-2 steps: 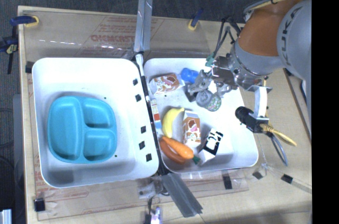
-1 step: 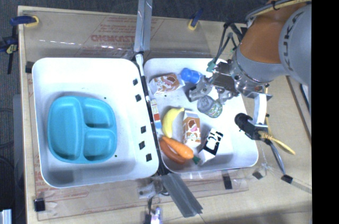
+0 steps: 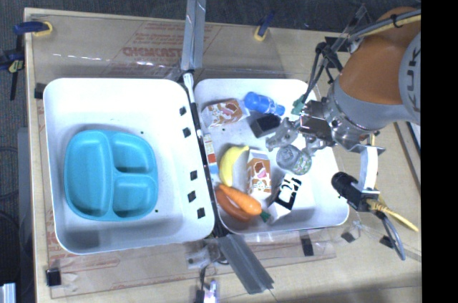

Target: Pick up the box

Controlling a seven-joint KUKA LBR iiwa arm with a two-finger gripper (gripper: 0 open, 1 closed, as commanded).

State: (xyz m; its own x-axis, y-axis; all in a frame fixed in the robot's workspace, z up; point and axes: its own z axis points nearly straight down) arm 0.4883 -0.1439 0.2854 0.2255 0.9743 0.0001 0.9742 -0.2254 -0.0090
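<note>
Box (image 3: 259,175), lower centre of the right bin (image 3: 236,88), lies beside a banana (image 3: 230,164); the claw (image 3: 290,144), grip state unclear, should descend squarely over it.

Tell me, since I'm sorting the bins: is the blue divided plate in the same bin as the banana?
No, the blue divided plate lies in the left bin, while the banana lies in the right bin.
</note>
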